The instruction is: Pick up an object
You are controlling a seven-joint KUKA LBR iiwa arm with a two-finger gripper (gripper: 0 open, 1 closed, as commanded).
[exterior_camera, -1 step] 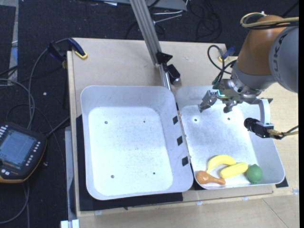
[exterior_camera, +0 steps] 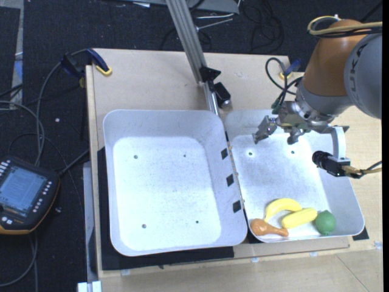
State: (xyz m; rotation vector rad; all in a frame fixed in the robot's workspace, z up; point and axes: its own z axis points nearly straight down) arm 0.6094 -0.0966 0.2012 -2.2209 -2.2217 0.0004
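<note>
Two yellow bananas (exterior_camera: 289,212) lie in the near corner of the right bin (exterior_camera: 267,169). An orange pear-shaped toy (exterior_camera: 267,227) rests beside them on the left, and a green lime (exterior_camera: 326,222) on the right. My gripper (exterior_camera: 278,132) hangs over the far part of the right bin, well away from the fruit. Its two fingers are spread apart with nothing between them.
The left bin (exterior_camera: 164,181) sits beside the right one. A slanted metal post (exterior_camera: 193,41) rises behind the bins. A small black camera (exterior_camera: 328,162) hangs from the wrist on the right. Cables and a teach pendant (exterior_camera: 21,193) lie left of the bench.
</note>
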